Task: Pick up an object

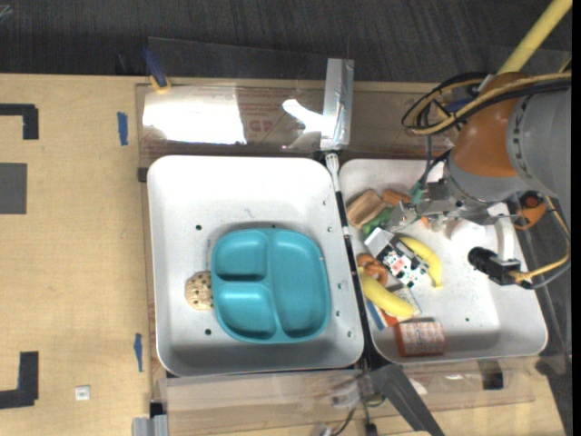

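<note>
Camera view caught your pincer poised low over the right bin, its state impossible to tell. Nothing was lifted yet: bananas, a small can lay below; you needed a descent onto one.

Robotics lab or test cell, not a home. Tabletop is plain brown board with black corner markers and blue tape tabs stuck on as references. Two shallow white bins sit side by side in a wooden frame, a clear plastic sheet behind them. Grey industrial arm with orange band, loose yellow and black cables looped at its wrist. Dark carpet floor beyond the tabletop. Toy food and a teal divided tray serve as test props.
</note>
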